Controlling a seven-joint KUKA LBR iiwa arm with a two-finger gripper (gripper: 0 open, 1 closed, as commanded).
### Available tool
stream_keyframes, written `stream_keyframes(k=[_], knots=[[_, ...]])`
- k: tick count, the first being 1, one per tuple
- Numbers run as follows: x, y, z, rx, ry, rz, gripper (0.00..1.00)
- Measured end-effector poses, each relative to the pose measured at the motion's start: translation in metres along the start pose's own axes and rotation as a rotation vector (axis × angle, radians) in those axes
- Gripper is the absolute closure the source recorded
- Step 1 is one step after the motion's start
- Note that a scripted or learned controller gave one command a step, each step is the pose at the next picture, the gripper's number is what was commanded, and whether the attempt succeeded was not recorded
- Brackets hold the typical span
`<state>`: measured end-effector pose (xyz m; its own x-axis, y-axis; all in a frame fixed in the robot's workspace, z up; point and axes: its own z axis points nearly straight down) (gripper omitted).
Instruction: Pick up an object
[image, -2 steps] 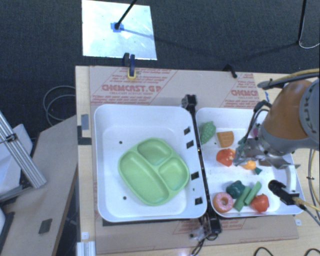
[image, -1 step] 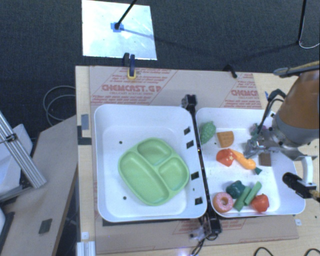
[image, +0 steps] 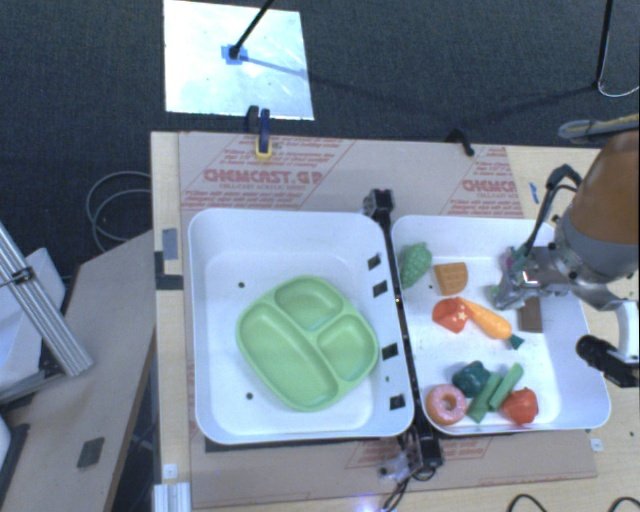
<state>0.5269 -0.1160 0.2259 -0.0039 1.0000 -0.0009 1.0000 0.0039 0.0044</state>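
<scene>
The claw (image: 512, 288) is hovering low in the right bin (image: 592, 400), reaching in from three o'clock — whether it is spread or pressed together, I cannot tell. The carrot (image: 487, 320) is lying just beside it toward seven o'clock, its long axis running from ten to four, the red pepper (image: 452, 314) touching its ten o'clock end. I'd guess it's the likeliest pick.
</scene>
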Motion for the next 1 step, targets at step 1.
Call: stream_keyframes(k=[1], knots=[[0.0187,0.0457,0.0008,-0.001,0.001,-0.004,1.00]])
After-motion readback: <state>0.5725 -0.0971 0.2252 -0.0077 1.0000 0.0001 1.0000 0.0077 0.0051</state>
